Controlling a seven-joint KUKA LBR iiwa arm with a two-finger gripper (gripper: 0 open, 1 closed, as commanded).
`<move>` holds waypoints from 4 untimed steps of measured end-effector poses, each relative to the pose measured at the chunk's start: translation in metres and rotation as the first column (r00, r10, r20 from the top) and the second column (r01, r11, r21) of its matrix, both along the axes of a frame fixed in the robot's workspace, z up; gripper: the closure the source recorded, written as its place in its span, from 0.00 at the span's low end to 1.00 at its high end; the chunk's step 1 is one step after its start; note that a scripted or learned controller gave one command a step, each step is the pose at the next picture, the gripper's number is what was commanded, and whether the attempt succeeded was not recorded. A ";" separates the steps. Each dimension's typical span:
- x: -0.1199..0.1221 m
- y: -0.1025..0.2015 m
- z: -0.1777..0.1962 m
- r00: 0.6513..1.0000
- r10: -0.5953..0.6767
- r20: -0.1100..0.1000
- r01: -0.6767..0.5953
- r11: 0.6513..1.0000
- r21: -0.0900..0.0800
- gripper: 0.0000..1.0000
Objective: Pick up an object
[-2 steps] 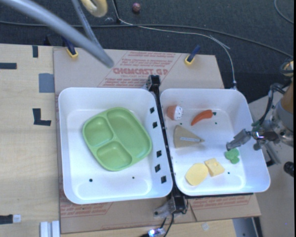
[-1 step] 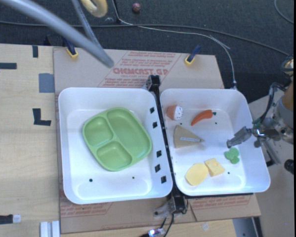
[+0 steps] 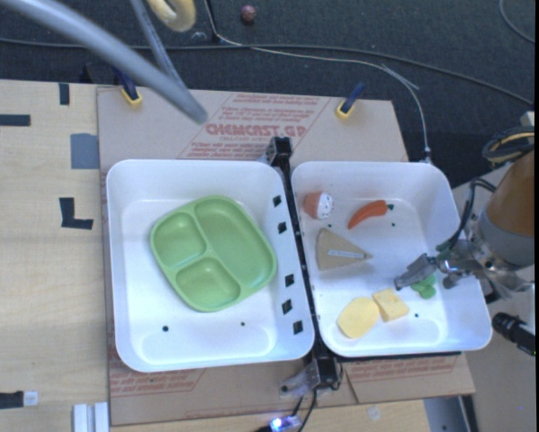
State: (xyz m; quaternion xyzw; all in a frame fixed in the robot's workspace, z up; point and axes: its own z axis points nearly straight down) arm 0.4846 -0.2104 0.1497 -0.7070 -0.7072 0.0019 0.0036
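Observation:
The right white bin (image 3: 435,180) holds several toy foods. A small red and white round piece (image 3: 318,204) lies at its back left, with an orange-red pepper (image 3: 369,212) beside it. A tan wedge (image 3: 339,251) sits mid-left. Two yellow pieces, one rounded (image 3: 358,317) and one blocky (image 3: 393,305), rest near the front. A small green piece (image 3: 425,286) lies at the right, partly hidden. My gripper (image 3: 417,274) reaches in from the right, low over the bin, right at the green piece and above the blocky yellow one.
The left white bin (image 3: 125,241) carries a green divided plate (image 3: 213,252). A black divider strip (image 3: 291,241) runs between the bins. The grey arm and its orange band (image 3: 512,210) stand over the right bin's right rim. Cables cross the dark floor behind.

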 end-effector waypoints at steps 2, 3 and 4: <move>0.006 0.005 -0.063 1.000 -0.001 0.010 0.001 1.000 -0.004 0.00; 0.007 0.004 -0.051 1.000 0.000 0.016 0.000 1.000 -0.007 1.00; 0.009 0.003 -0.009 1.000 0.001 0.010 -0.001 1.000 -0.003 1.00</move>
